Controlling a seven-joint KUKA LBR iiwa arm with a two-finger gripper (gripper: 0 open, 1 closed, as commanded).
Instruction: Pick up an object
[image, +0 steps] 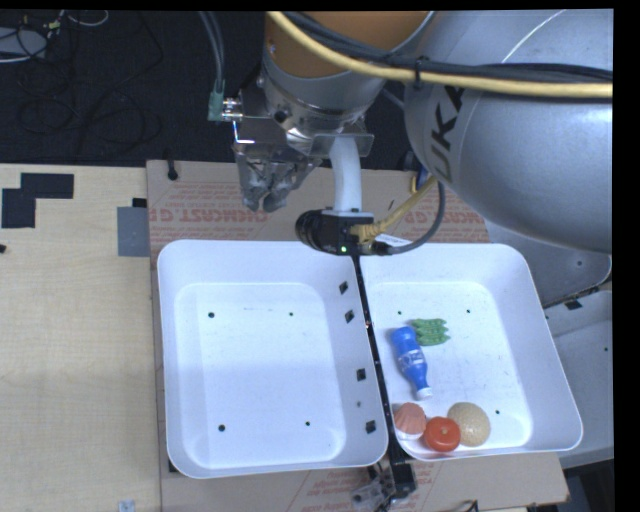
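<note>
- A camera looks down at a slant on a table (70, 340) with a pale wood-patterned top, carrying two shallow white bins side by side.
- The left bin (180, 290) has a bare white floor marked by a few small dark dots.
- The right bin (520, 330) holds all the loose things, gathered toward its near left part.
- A small blue bottle (409, 360) with a white cap lies on its side near the middle of the right bin, cap pointing toward the near edge.
- A small green object (429, 331) lies just beside the far end of the bottle, on its right.
- Three round things cluster at the near edge of the right bin: a pale pink one (409, 419) on the left, a red tomato-like one (441, 433) in the middle, and a tan one (469, 422) on the right. They sit touching or nearly so.
- The grey arm (520, 130) with its orange band fills the far right of the scene, reaching in over the far edge of the bins.
- The claw (268, 190) hangs above the cardboard beyond the far rim of the left bin, well apart from every object. Its fingers look drawn close together, and nothing is between them.
</note>
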